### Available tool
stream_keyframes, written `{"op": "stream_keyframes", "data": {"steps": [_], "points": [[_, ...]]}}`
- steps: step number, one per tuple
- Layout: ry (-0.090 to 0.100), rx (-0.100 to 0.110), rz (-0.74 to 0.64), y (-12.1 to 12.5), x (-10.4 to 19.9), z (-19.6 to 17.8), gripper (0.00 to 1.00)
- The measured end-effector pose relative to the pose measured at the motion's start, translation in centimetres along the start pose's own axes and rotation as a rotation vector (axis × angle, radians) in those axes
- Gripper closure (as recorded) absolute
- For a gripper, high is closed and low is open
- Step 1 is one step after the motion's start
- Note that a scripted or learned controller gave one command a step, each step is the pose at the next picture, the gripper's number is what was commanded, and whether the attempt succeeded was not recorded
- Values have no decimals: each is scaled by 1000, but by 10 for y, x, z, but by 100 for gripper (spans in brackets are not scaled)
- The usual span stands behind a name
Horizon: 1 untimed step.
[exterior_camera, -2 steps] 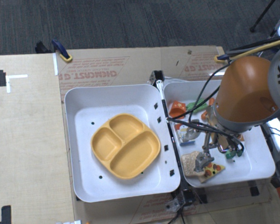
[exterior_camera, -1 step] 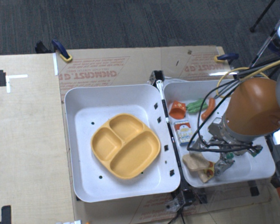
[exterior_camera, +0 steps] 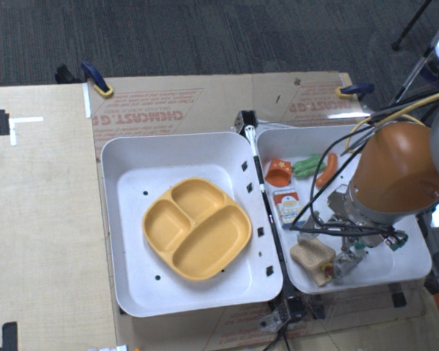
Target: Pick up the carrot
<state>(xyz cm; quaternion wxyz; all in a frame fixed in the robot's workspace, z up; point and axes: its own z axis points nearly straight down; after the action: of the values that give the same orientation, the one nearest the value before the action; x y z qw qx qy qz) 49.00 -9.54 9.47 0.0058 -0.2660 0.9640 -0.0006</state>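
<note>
From the camera view, the carrot (exterior_camera: 328, 169) lies slantwise at the far side of the right bin (exterior_camera: 413, 270), touching a green vegetable (exterior_camera: 306, 166) and near an orange cup (exterior_camera: 278, 173). The gripper (exterior_camera: 350, 258) hangs low at the bin's near side, by a tan bread piece (exterior_camera: 312, 256), well apart from the carrot; whether it is open or closed, I cannot tell. The left bin (exterior_camera: 125, 215) holds a yellow divided plate (exterior_camera: 198, 228). The likely risk: closing here would catch the bread, and near the carrot, the crowding vegetable could be taken instead.
</note>
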Motion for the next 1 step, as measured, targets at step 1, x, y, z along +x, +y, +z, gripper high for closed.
{"op": "stream_keyframes", "data": {"steps": [1], "points": [[9, 0, 575, -15, 3, -13, 0]]}}
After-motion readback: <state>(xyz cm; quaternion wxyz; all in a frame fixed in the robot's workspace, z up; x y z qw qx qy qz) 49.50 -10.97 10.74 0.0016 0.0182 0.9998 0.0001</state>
